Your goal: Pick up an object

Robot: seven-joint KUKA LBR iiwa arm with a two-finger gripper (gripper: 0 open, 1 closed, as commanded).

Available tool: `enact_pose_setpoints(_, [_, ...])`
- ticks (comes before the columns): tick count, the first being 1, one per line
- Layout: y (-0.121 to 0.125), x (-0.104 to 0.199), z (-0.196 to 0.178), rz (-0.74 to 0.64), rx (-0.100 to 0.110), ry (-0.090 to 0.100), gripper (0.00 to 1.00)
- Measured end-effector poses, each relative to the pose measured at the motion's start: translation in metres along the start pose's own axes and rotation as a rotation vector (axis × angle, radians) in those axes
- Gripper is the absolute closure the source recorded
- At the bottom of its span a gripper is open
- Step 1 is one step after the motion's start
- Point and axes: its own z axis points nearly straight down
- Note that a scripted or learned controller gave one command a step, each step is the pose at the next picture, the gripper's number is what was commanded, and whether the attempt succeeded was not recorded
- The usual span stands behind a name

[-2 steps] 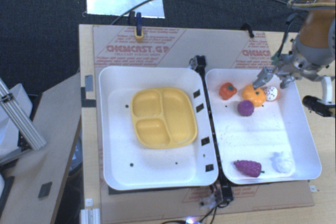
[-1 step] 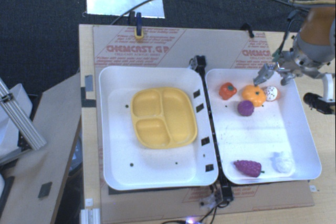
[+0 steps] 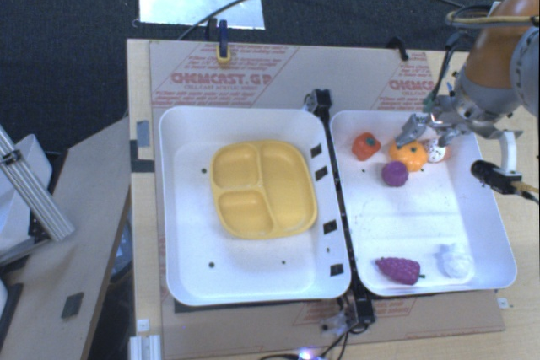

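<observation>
The right bin (image 3: 472, 206) holds a red-orange pepper-like toy (image 3: 365, 146), an orange toy (image 3: 410, 155), a purple ball (image 3: 394, 174), a small white spotted object (image 3: 435, 153), a purple grape bunch (image 3: 398, 269) and a white lump (image 3: 455, 261). My gripper (image 3: 424, 131) hangs at the bin's far side, directly over the orange toy and the white spotted object. Its fingers point down and left, and the orange toy lies just below them; whether they touch it is unclear.
The left bin (image 3: 181, 181) carries a yellow three-compartment tray (image 3: 261, 188). Black clips line the divider (image 3: 331, 198) between the bins. The arm's grey body with its orange band (image 3: 498, 55) looms over the right bin's far right corner. A cable arcs across the back.
</observation>
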Motion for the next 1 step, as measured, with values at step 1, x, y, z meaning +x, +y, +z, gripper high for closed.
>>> enact_pose_setpoints(1, [-0.0023, 0.0066, 0.0606, 0.000, 0.003, 0.001, 0.00])
